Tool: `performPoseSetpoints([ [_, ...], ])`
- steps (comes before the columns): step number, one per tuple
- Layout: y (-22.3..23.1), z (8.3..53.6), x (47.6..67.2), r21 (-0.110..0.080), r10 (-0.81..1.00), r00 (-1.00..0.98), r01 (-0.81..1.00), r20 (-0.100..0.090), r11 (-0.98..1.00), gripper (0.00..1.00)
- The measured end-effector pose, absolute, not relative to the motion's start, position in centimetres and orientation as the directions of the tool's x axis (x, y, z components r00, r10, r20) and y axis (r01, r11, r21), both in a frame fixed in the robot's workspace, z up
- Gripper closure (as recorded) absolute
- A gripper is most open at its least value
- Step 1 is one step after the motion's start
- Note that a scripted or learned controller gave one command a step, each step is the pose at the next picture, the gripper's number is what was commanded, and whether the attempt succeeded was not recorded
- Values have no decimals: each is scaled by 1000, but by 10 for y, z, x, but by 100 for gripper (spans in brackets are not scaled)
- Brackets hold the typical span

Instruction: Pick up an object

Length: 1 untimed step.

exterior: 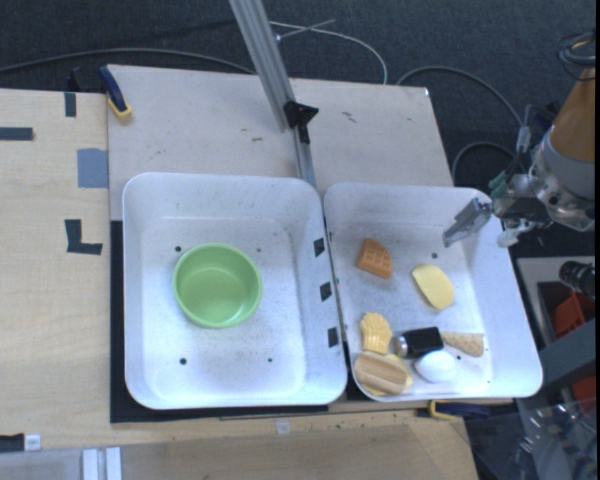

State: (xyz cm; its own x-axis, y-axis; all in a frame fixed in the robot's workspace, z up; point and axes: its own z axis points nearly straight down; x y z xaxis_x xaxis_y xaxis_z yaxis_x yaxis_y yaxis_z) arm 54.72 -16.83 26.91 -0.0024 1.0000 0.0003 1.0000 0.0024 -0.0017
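Over in the left bin (pixel 145 268) a green bowl (pixel 217 285) sits alone, while the right bin (pixel 500 268) has the pickable bits crowded along its near edge: a waffle piece (pixel 374 258), a yellow wedge (pixel 434 287), and a tight cluster of bread roll (pixel 382 373), black item (pixel 418 342) and white egg (pixel 438 365) touching one another. The pincer (pixel 467 220) hovers at the far right rim, whether spread or pressed together I cannot tell, and a drop there risks clipping the wall or dragging neighbours in that cluster; no readable writing anywhere
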Motion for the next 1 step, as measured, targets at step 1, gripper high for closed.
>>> performPoseSetpoints([
  [1, -168, 269, 547, -1, 1000, -2, 1000, 0, 2, 0],
])
